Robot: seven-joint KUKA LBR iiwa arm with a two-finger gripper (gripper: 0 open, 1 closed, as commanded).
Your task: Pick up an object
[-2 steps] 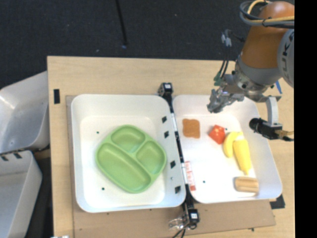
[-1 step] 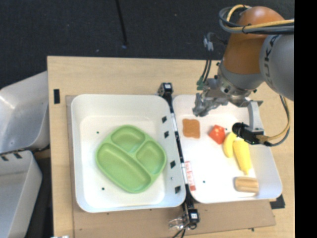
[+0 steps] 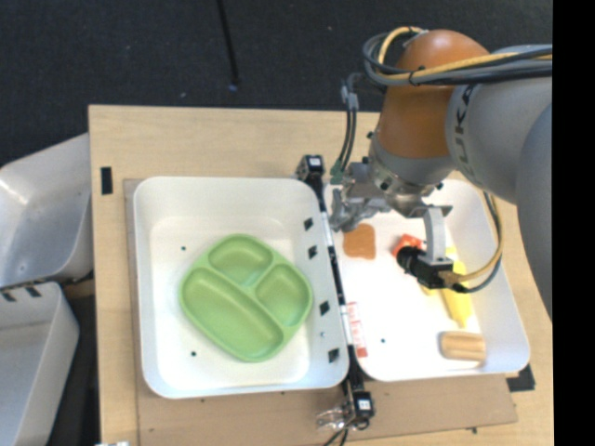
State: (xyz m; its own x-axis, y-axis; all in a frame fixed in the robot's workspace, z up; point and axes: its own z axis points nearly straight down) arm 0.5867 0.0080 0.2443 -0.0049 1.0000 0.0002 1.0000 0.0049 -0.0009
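A: Gripper (image 3: 347, 210) hanging where?
B: It is hovering over the right bin (image 3: 400, 328), at its far left corner, just beside the orange block (image 3: 359, 242), which is lying by the divider. How wide it is standing, I cannot tell.
A: What else is lying there?
B: A small red piece (image 3: 405, 245), a yellow piece (image 3: 456, 305) and a tan cylinder (image 3: 462, 346) are sitting nearer the front right. A green divided plate (image 3: 244, 295) is resting in the left bin (image 3: 158, 342).

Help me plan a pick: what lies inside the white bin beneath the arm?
An orange block, a small red piece, a yellow oblong and a tan cylinder; the grey arm hides its far end.
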